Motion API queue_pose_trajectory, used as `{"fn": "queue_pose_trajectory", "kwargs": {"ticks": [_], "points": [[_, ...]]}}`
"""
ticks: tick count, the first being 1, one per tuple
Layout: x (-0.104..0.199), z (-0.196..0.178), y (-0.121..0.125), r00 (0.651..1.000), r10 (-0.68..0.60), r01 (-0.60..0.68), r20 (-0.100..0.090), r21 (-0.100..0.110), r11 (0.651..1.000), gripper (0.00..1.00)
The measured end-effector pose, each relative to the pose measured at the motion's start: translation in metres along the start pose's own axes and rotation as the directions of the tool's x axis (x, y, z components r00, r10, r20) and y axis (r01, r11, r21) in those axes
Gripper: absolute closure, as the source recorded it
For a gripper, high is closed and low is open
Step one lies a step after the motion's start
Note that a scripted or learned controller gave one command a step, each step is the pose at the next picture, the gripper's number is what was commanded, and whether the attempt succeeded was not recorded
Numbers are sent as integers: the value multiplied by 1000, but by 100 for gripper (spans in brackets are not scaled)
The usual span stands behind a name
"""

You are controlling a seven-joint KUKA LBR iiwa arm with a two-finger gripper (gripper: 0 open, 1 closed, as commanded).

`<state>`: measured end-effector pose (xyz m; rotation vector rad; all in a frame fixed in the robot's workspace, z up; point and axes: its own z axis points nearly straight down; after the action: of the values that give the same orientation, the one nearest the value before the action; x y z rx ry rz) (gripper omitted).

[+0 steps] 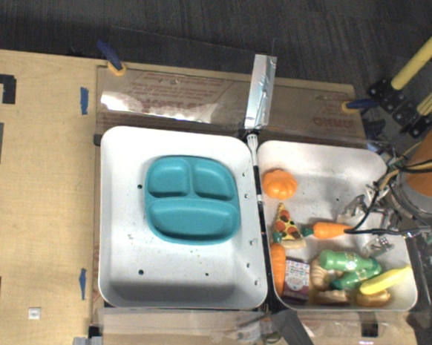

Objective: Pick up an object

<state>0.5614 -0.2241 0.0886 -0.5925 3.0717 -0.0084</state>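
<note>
Two shallow white bins are sitting side by side on the brown bench. The left white bin [120, 257] is holding a big teal plastic plate with three sections [193, 199], lying flat in the middle. The right white bin [328, 166] is holding a pile of small toys. The grey robot arm with the orange band [429, 174] is reaching in from the right, and its gripper [369, 210] is hanging over the right side of that bin, just above the toys. I cannot tell from here how the gripper is set. A round orange toy pumpkin [279, 183] is sitting near the bin's left wall. A green toy [350, 265] is lying near the front, with a yellow banana toy [386, 280] touching it. A small orange carrot toy [329, 230] is lying just beside the gripper. A little pizza slice toy [286, 227] is lying below the pumpkin.
</note>
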Motion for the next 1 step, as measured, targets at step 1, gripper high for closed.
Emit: {"fn": "queue_pose_trajectory", "kwargs": {"ticks": [1], "points": [[-28, 1, -11, 992, -125, 125, 0, -2, 992, 0]]}}
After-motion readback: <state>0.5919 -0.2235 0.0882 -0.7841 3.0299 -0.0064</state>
